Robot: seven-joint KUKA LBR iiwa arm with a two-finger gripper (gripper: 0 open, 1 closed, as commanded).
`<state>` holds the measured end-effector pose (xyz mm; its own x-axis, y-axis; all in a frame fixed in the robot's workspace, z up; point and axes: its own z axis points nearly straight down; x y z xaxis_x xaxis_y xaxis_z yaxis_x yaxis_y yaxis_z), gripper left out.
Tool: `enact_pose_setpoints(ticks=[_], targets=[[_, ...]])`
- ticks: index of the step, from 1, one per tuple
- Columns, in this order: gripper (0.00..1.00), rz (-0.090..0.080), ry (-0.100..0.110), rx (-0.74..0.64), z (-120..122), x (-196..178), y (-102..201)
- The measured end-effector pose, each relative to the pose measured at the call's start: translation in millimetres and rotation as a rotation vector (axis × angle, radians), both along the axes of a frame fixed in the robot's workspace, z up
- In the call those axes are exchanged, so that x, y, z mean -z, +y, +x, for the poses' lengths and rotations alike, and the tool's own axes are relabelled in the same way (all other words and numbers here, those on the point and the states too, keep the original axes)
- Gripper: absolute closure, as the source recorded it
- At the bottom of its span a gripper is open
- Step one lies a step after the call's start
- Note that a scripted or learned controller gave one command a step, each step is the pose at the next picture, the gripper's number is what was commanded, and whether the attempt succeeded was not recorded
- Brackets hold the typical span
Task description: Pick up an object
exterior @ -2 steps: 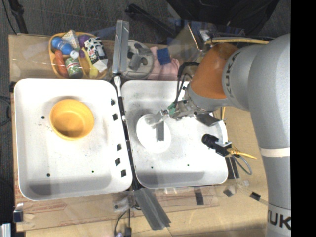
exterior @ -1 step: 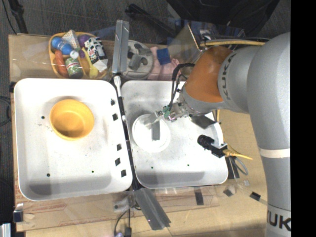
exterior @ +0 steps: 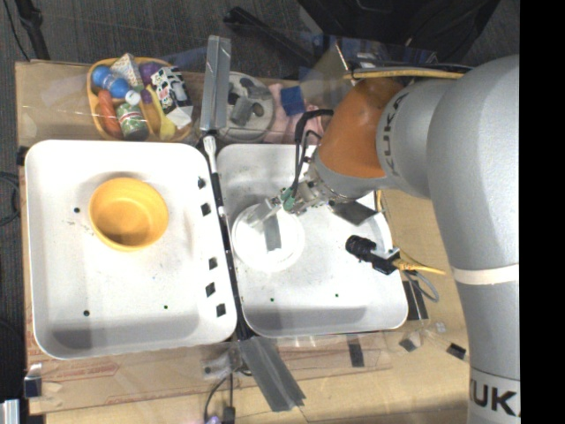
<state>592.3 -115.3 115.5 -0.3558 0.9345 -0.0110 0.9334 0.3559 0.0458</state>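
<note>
A single fixed camera looks down on the bench [exterior: 53, 82] from above, tilted at a slant so the far edge sits toward the top of the frame. It is close enough that the two white bins fill most of the middle: the left bin [exterior: 53, 263] at centre left, the right bin [exterior: 353, 303] at centre. Dark floor [exterior: 106, 16] runs across the top. The arm [exterior: 468, 175] enters from the right and looms large, being nearer the lens.
</note>
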Motion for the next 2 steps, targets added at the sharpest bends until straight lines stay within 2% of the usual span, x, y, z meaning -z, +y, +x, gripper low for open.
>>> enact_pose_setpoints(ticks=[1, 2], targets=[[0.0, -0.007, 0.0, 0.087, -32.8, 7.3, 2.4], [0.0, -0.003, 0.051, 0.113, 19.4, 25.6, 18.6]])
